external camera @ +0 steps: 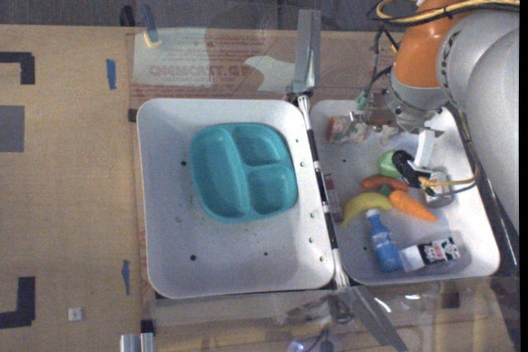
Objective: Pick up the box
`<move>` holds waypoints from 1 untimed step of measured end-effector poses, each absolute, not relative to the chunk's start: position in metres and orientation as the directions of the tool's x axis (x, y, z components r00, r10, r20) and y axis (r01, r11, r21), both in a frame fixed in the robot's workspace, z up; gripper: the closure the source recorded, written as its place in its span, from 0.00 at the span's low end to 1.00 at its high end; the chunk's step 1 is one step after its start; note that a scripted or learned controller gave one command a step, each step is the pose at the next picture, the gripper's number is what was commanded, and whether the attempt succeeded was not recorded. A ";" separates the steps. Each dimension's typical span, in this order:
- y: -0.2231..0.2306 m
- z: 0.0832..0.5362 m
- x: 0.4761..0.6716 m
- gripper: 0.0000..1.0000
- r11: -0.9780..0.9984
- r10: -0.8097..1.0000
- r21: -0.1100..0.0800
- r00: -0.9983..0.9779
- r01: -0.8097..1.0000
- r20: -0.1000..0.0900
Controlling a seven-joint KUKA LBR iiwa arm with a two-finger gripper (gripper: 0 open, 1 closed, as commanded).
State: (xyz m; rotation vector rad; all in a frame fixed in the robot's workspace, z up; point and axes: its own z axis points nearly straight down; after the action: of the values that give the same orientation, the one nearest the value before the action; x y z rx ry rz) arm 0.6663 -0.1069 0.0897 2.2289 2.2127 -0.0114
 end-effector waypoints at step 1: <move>-0.106 0.100 0.667 1.00 -0.007 1.000 -0.005 0.007 1.000 -0.004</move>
State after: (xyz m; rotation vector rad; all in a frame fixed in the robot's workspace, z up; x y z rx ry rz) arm 0.6667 -0.1059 0.0995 2.2294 2.2146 -0.0096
